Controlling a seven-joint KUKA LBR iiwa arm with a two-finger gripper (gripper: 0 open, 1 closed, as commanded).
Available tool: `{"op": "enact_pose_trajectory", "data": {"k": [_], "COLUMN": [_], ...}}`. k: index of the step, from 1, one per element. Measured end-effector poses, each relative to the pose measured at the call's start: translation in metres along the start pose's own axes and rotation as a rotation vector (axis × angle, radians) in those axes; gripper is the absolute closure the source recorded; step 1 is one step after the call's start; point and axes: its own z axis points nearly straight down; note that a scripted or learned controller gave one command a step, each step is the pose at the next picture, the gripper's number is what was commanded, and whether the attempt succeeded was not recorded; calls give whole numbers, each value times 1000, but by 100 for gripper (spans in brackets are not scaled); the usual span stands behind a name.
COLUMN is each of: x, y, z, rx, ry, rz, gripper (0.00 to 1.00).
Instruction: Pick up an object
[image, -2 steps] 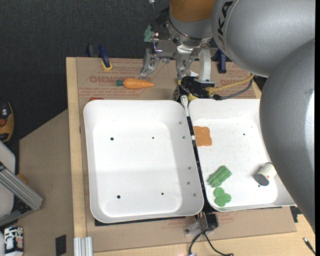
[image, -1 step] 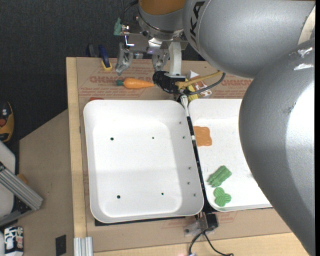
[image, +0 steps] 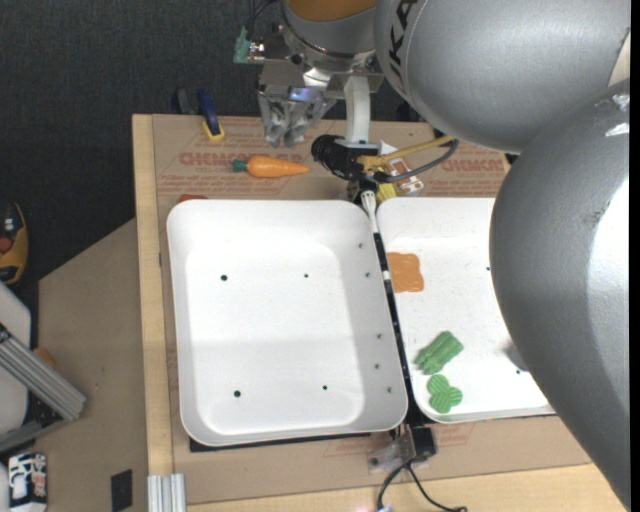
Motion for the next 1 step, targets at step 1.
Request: {"op": "enact_pose_trajectory", "data": {"k": [1], "x": [18], "y": [0], "z": [-169], "rx": [-15], "ry": [7], "rz": [-1], "gripper": [100]}}
